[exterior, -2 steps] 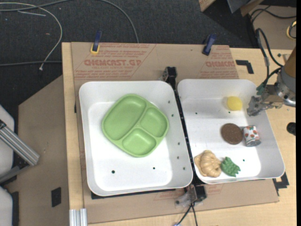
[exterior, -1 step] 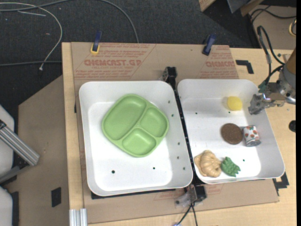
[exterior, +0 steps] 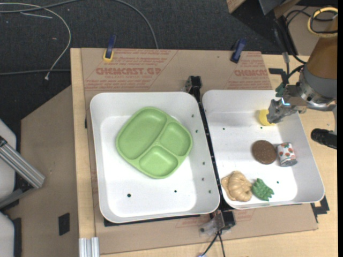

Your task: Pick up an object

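The right bin (exterior: 230,138) holds several small items. A yellow object (exterior: 263,117) lies near its far right side, partly covered by my gripper (exterior: 278,113), which hangs right over it. A brown round cookie-like disc (exterior: 263,151) sits mid-bin, with a small white can with red spots (exterior: 286,154) beside it on the right. Near the front edge lie a tan lumpy toy (exterior: 238,186) and a green leafy piece (exterior: 262,189). The fingers touch or flank the yellow object; their gap is hidden.
The left bin (exterior: 107,186) carries a green divided plate (exterior: 154,142). Black clamps sit between the bins at the far end (exterior: 193,83) and near end (exterior: 222,220). Blue clips (exterior: 110,51) hold the cardboard base. Cables trail on the dark floor behind.
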Robot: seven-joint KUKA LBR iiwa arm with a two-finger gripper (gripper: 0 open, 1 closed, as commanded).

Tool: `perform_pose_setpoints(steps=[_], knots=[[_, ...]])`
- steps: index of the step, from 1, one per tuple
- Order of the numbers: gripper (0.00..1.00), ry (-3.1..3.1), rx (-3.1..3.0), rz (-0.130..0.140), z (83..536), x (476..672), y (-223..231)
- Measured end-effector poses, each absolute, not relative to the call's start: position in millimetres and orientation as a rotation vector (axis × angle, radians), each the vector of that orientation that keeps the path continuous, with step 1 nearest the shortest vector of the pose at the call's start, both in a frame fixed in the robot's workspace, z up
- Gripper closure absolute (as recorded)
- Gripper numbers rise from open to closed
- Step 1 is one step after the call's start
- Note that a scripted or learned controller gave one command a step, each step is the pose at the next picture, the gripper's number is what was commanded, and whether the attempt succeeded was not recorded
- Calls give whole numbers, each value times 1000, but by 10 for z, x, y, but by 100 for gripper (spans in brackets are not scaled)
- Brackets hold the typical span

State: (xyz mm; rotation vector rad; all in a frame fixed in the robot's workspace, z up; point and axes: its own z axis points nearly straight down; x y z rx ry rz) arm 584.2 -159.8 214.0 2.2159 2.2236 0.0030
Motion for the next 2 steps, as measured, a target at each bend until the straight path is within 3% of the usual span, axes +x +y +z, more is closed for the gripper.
perform_pose_setpoints(steps=[2], knots=[[100,2230,2218,0,2130,5936,-536]])
